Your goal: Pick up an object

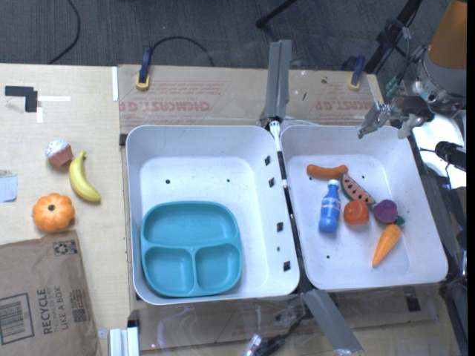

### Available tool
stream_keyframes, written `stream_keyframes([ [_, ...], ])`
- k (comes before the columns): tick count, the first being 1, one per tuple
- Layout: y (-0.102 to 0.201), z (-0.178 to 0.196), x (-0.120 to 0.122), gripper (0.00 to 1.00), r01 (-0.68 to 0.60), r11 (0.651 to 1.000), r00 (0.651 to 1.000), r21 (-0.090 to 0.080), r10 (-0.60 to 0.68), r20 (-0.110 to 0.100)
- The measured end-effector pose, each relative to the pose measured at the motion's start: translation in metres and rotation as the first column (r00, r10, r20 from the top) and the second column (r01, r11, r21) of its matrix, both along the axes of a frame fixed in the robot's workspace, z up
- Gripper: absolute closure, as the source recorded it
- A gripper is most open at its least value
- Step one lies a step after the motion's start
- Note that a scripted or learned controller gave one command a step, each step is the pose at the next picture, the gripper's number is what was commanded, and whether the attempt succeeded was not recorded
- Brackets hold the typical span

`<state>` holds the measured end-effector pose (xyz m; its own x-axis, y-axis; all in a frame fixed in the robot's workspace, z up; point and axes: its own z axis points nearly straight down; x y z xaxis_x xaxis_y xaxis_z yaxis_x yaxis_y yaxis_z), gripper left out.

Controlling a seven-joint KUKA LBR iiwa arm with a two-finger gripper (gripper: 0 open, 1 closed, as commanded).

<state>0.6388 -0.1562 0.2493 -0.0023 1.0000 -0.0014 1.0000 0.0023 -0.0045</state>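
Note:
The right bin (415,269) holds several toy foods: an orange-red sausage (327,171), a blue bottle (329,208), a watermelon slice (358,189), a red tomato (356,212), a purple vegetable (385,211) and a carrot (386,245). My gripper (386,126) hangs over the bin's far right corner, above and behind the toys. Its fingers are spread open with nothing between them.
The left bin (148,154) holds a teal divided plate (191,248). On the bench to the left lie a banana (83,178), a cupcake (59,153), a small pumpkin (53,212) and a cardboard box (44,295). A grey divider (278,87) stands between the bins at the back.

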Motion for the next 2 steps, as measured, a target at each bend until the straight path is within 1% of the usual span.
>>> stream_keyframes([
  [1,-0.047,-0.081,-0.042,0.00,0.005,1.000,1.000,0.002,-0.005,-0.001],
  [2,0.012,-0.161,-0.110,0.00,0.005,1.000,1.000,0.003,-0.005,0.001],
])
